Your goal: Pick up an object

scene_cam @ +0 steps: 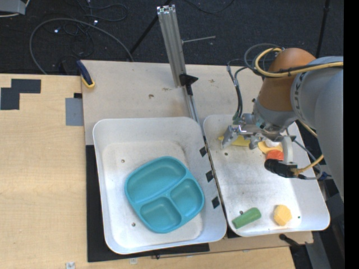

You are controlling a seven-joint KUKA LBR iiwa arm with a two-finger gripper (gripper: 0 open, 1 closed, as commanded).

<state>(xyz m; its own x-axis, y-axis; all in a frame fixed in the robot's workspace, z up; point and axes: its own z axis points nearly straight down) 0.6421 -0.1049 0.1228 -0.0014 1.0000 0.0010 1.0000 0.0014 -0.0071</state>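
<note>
Yellow object (pixel 242 141) sits under my claw (pixel 241 131) in the right bin (pixel 314 217); can't tell claw state, nothing lifted yet.

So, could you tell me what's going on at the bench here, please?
The arm's gripper is down at the far end of the right bin, over a yellow object; a grasp isn't evident. A green piece and yellow piece lie near that bin's front. The left bin holds a blue divided tray.
</note>
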